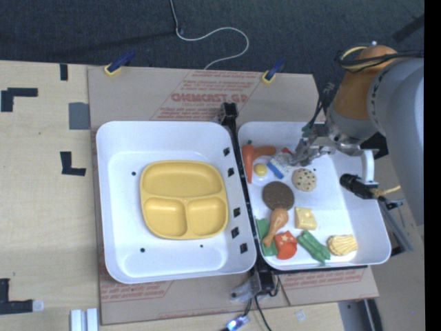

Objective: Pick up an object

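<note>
Wooden surface (41, 205) below, cardboard sheet (207, 95) on top, two white bins side by side. Left bin (117, 143) carries a yellow divided plate (185, 198) right in its middle. Right bin (358, 240) is packed with toy food: a carrot (249, 158) against its left wall, a cookie (304, 179) and brown patty (278, 195) mid-bin, a drumstick (275, 222), a cheese wedge (306, 218), a green pod (313, 246) and a ridged chip (342, 243) along the near edge. The hand (301, 152) hangs low over the bin's far edge, beside the cookie; open or closed, can't tell.

Wooden bench (41, 240), cardboard sheet (200, 95), two bins (114, 140)
</note>
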You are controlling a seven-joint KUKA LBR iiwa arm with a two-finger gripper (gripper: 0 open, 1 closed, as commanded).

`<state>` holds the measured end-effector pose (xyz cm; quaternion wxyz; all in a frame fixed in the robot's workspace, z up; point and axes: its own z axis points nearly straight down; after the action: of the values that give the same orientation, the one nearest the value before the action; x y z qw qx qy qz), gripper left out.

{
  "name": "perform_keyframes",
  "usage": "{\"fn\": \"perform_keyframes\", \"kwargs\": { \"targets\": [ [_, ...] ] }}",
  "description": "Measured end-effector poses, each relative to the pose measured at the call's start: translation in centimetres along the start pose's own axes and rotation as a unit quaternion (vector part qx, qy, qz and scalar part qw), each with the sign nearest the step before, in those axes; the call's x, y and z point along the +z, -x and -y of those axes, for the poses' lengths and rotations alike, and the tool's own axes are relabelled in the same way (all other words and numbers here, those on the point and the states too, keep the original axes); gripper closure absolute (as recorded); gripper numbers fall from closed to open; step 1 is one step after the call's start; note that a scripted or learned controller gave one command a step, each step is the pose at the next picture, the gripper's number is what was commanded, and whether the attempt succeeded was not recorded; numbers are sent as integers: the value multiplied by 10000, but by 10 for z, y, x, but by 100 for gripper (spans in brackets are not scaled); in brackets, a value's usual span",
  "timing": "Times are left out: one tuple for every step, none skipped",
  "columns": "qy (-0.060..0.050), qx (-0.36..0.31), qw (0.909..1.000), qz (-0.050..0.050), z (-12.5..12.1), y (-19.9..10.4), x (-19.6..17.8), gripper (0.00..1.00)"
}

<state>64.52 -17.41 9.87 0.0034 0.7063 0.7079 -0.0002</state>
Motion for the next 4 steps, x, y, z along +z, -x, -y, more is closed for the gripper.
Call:
{"fn": "perform_keyframes", "kwargs": {
  "targets": [
    [-37, 2, 10000, -32, 3, -7, -42, 100],
    [-28, -1, 10000, -26, -8, -8, -95, 100],
    [-41, 0, 10000, -29, -9, -8, -124, 100],
    [-67, -17, 10000, -38, 6, -61, -117, 100]
  ]
}}
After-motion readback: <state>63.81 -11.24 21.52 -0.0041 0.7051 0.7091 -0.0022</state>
